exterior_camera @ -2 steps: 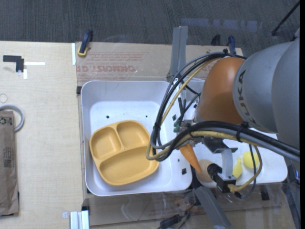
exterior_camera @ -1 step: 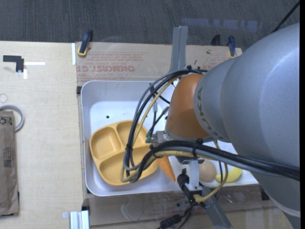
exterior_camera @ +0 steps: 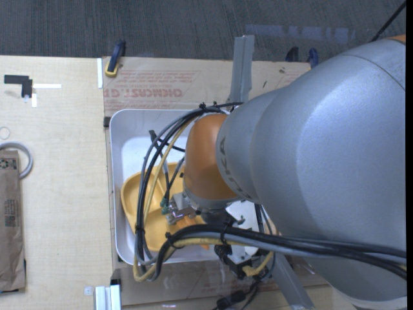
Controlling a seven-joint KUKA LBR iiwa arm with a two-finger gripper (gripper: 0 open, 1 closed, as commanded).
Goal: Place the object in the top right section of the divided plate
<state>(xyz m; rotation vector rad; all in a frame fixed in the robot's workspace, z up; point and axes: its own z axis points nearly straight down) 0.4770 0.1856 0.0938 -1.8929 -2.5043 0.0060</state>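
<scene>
Noting yellow divided plate (exterior_camera: pixel 139 202) lying in white bin (exterior_camera: pixel 119 173), long axis running 12 to 6 o'clock, arm (exterior_camera: pixel 310 173) covering it; gripper state: cannot tell.

The grey arm (exterior_camera: pixel 322 154) covers most of the white bin (exterior_camera: pixel 117 173), hiding the bin's right side and whatever lies there. The yellow divided plate (exterior_camera: pixel 132 202) inside the bin shows as a left-hand sliver (its sections cannot be told apart). Left of the bin, a brown paper bag (exterior_camera: pixel 10 225) is cut off by the picture's edge.
</scene>
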